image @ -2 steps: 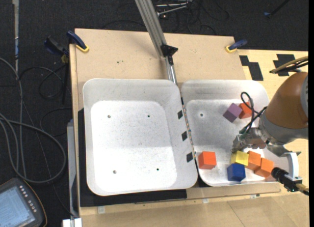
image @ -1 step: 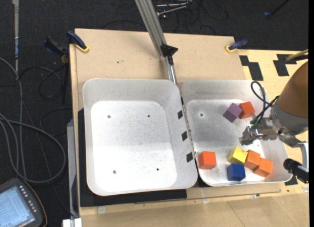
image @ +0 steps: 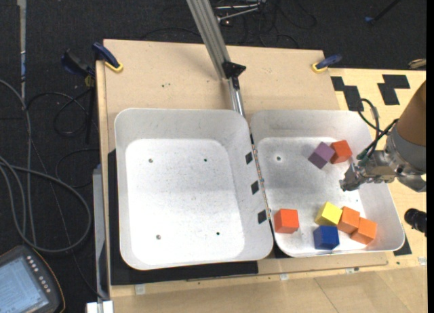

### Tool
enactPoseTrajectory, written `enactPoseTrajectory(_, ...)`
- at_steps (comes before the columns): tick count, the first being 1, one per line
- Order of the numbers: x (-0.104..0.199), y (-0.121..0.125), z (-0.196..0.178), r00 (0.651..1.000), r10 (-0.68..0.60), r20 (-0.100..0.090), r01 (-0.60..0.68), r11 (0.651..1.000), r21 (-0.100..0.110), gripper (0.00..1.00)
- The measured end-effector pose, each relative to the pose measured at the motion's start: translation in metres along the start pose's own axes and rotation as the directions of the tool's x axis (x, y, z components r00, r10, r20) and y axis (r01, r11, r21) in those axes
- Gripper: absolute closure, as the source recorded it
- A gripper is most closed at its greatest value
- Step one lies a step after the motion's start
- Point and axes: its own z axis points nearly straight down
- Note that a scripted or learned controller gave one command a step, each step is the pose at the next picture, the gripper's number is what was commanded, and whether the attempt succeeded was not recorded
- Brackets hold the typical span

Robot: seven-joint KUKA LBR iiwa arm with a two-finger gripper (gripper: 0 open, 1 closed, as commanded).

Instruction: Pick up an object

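Note:
The right bin (image: 298, 251) holds several small blocks. A purple block (image: 321, 154) and an orange block (image: 340, 150) sit together near its far side. At the front lie an orange block (image: 287, 220), a yellow block (image: 330, 213), a blue block (image: 326, 237) and two more orange blocks (image: 357, 224). My gripper (image: 350, 181) reaches in from the right, low over the bin floor between the far pair and the front cluster. I see nothing held by it.
The left bin (image: 135, 251) lies beside the right one on the wooden bench. A metal pole (image: 207, 24) slants in from the top down to the bins' shared edge. Clamps (image: 108, 57) grip the bench's far corners.

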Motion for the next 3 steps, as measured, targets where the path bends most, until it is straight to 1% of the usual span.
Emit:
enactPoseTrajectory(1, 0.0, 0.002, -0.033, 1.0, 0.0, 0.0, 0.0, 1.0, 0.0, 1.0)
enactPoseTrajectory(2, 0.053, 0.009, -0.044, 1.0, -0.005, -0.004, 0.005, 1.0, 0.003, 1.0)
enactPoseTrajectory(3, 0.103, 0.023, -0.048, 1.0, -0.006, -0.004, 0.006, 1.0, 0.005, 1.0)
